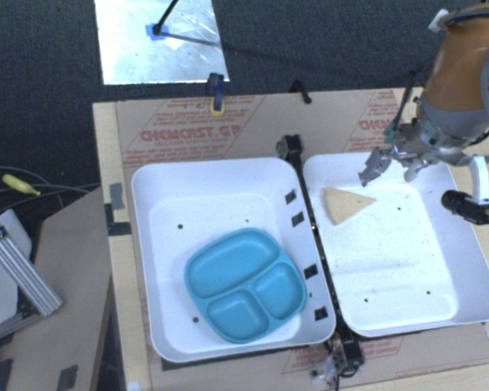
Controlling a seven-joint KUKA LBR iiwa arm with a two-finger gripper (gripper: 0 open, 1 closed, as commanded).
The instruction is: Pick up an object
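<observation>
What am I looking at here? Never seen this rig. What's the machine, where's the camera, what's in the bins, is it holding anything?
One fixed camera looks down at a slant on a bench with two shallow white bins side by side. The machine at the right is a robot arm, grey with an orange band, ending in a two-finger gripper. The left bin holds a blue divided tray with three compartments. The right bin holds a flat tan wedge-shaped piece near its upper left. The gripper hangs over the upper part of the right bin, just right of and above the wedge, fingers spread apart. Nothing sits between them, so it holds nothing.
</observation>
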